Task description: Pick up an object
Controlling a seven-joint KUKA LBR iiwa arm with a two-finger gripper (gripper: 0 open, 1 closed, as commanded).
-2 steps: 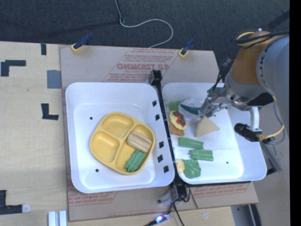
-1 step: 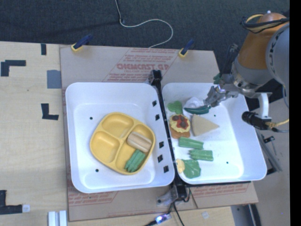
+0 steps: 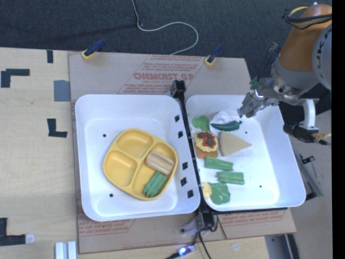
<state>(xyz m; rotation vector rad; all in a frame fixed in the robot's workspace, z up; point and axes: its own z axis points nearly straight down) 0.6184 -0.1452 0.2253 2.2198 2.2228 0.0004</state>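
Note:
My gripper [image 3: 245, 111] hangs over the back of the right bin [image 3: 280, 161], just right of a dark green pepper [image 3: 227, 125] that lies on a white object [image 3: 221, 117]. Below the pepper lie a tan wedge [image 3: 233, 143], a small pizza-like piece [image 3: 206, 143], two green bean pieces [image 3: 219, 164] [image 3: 230, 177] and a green leafy piece [image 3: 219, 193]. A round green piece [image 3: 200, 123] sits by the divider. Nothing shows between the fingers.
The left bin [image 3: 91, 144] holds a yellow divided plate [image 3: 121, 166] with a tan bread piece [image 3: 159, 161] and a green bean bundle [image 3: 156, 184] on it. A black divider [image 3: 185, 139] separates the bins. A white cable [image 3: 161, 26] runs behind them.

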